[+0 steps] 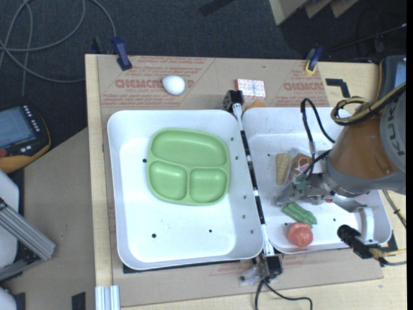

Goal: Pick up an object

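Note:
The right bin [258, 129] holds several small objects. A tan cone-shaped piece [283, 166] lies near its middle, with a brown and red item [301, 165] right beside it. A green pod-like object [299, 213] lies nearer the front, and a red round object [299, 235] sits just below it. My gripper [293, 191] is low in this bin, between the tan piece and the green object, close above the green one. The arm's orange band [361, 150] covers the bin's right side.
The left bin [129, 225] carries a green divided plate [188, 166]. Behind the bins on the cardboard lie a white egg-shaped object [173, 84] and a small patterned box [251, 88]. Blue clamps [120, 52] [313, 59] grip the back edge. A black cable [311, 131] loops over the right bin.

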{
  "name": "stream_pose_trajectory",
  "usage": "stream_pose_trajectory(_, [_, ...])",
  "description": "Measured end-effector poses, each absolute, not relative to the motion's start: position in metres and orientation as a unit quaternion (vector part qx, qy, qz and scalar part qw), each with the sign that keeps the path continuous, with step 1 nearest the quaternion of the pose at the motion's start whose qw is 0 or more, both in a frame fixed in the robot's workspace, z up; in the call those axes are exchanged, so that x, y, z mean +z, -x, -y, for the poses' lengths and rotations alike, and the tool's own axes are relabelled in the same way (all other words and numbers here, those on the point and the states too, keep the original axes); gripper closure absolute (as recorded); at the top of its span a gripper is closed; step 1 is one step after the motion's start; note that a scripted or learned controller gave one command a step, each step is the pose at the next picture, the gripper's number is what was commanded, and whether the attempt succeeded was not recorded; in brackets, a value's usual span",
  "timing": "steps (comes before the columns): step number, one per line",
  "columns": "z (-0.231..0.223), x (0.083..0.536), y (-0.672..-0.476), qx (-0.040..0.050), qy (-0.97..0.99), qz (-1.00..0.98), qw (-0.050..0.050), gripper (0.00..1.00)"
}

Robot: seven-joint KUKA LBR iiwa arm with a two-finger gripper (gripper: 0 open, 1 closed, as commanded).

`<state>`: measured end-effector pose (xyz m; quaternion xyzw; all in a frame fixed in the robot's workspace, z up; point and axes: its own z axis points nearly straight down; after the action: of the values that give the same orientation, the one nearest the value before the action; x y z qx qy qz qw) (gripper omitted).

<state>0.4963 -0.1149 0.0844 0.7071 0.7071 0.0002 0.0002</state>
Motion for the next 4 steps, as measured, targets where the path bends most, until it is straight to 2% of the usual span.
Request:
stream_pose_trajectory(1, [0.115, 0.094, -0.497, 0.0005, -0.708, -0.707, 0.001, 1.0])
stream_pose_trajectory(2, [0.115, 0.094, -0.496, 0.0004, -0.707, -0.707, 0.001, 0.0])
stream_pose_trajectory(3, [0.115, 0.085, -0.571, 0.0003, -0.707, -0.707, 0.0, 0.0])
stream_pose_trajectory(4, [0.115, 0.097, -0.573, 0.0024, -0.707, -0.707, 0.003, 1.0])
